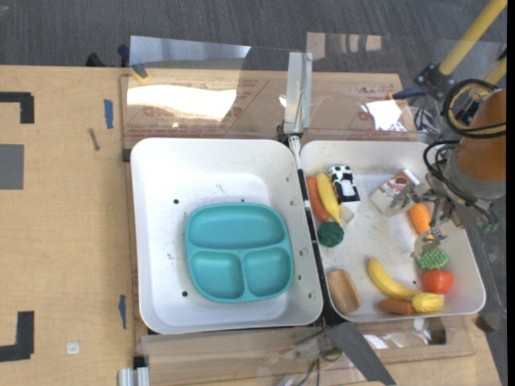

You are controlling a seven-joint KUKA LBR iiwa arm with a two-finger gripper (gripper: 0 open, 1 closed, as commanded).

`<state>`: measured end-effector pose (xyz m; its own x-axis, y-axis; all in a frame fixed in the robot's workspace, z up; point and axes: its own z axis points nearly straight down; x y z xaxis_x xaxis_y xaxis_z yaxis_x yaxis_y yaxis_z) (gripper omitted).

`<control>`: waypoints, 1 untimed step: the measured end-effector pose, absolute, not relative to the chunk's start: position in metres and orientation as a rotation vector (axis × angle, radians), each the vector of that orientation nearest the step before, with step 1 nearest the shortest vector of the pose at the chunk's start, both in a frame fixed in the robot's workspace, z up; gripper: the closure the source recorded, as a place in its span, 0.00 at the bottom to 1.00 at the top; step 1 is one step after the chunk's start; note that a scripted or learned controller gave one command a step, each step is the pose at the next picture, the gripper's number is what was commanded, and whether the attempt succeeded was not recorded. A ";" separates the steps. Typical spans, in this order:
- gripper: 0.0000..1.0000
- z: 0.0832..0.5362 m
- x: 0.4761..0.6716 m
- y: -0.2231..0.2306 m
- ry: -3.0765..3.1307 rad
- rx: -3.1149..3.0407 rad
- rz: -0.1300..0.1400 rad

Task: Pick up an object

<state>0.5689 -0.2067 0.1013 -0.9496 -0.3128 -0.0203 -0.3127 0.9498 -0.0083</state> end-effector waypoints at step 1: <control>0.00 0.089 0.566 -0.195 3.105 -0.425 -0.004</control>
